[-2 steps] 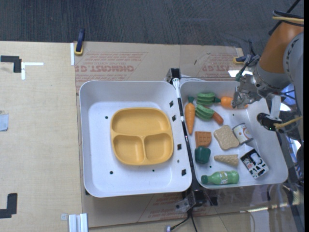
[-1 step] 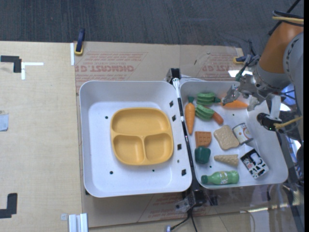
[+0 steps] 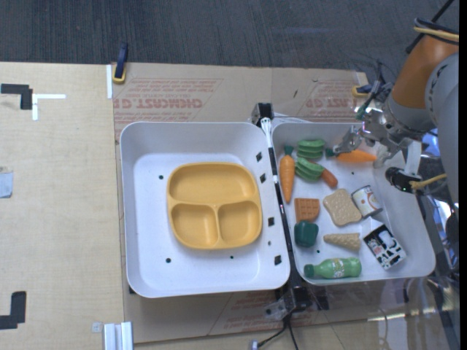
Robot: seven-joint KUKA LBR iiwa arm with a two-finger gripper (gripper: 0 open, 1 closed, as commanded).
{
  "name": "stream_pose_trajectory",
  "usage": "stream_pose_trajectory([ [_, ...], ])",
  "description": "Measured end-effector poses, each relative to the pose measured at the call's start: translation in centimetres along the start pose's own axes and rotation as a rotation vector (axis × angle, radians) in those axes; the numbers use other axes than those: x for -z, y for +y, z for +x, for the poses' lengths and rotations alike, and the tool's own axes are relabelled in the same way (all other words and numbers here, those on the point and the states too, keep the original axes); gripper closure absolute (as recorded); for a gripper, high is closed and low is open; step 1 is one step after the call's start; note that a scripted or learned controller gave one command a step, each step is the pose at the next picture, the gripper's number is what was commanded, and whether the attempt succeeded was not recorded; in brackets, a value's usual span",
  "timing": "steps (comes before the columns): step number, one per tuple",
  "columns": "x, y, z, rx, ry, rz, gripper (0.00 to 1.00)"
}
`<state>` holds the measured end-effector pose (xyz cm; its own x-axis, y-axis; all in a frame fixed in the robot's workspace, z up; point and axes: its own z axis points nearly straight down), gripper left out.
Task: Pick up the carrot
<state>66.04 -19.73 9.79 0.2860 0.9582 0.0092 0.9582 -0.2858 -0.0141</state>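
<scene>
— Carrot (image 3: 287, 177)? 
— I see it lying along the right bin's (image 3: 408, 265) left wall, untouched. 
— Gripper (image 3: 355, 149)? 
— Near that bin's back edge, pinching a small orange piece (image 3: 357, 156).

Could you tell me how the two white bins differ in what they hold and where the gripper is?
The left bin holds one yellow divided plate; the right bin holds many toy foods, including the carrot. The gripper hangs over the right bin, not the left bin. Both are shallow and white.

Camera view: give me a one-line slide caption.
Gripper over the right bin clasps an orange carrot; another carrot lies at the bin's left wall.
</scene>
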Motion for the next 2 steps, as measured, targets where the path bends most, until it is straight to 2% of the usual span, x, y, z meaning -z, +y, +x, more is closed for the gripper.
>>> stream_pose_trajectory([
  [1,0.03,0.62,-0.32,-0.165,0.014,-0.012,0.0],
  [2,-0.19,0.52,-0.51,-0.247,0.009,-0.013,0.0],
])
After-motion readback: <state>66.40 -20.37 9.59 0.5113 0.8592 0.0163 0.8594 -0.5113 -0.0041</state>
